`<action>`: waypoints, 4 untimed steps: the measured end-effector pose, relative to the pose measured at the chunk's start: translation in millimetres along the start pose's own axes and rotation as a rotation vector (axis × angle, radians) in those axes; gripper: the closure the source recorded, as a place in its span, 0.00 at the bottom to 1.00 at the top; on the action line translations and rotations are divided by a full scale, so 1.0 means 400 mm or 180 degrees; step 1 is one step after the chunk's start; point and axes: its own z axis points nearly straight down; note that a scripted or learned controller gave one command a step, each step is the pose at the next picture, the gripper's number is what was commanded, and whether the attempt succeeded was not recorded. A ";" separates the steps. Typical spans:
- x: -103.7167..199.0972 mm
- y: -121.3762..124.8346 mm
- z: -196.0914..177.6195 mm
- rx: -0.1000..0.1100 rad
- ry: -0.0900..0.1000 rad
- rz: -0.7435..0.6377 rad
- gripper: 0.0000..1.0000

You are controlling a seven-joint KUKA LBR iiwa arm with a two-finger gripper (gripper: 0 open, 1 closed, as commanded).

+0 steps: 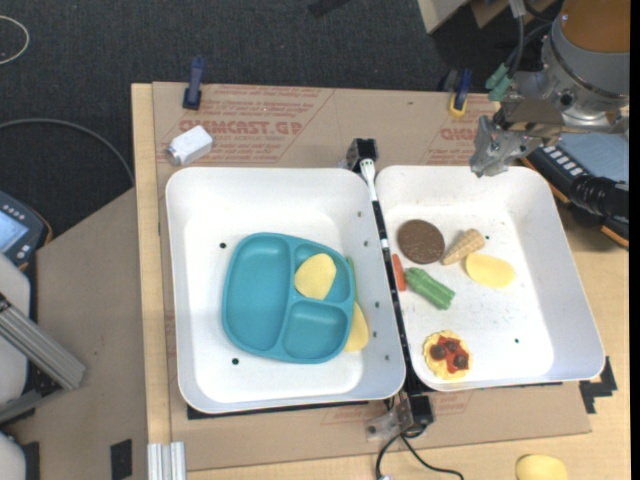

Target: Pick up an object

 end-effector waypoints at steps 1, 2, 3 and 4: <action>0.042 -0.047 -0.366 -0.0113 -0.0010 0.0017 1.00; -0.106 -0.197 -0.141 -0.0019 -0.0012 0.0055 1.00; -0.146 -0.001 0.476 -0.0001 -0.0009 0.0034 1.00; 0.011 -0.172 0.187 -0.0083 -0.0003 0.0008 1.00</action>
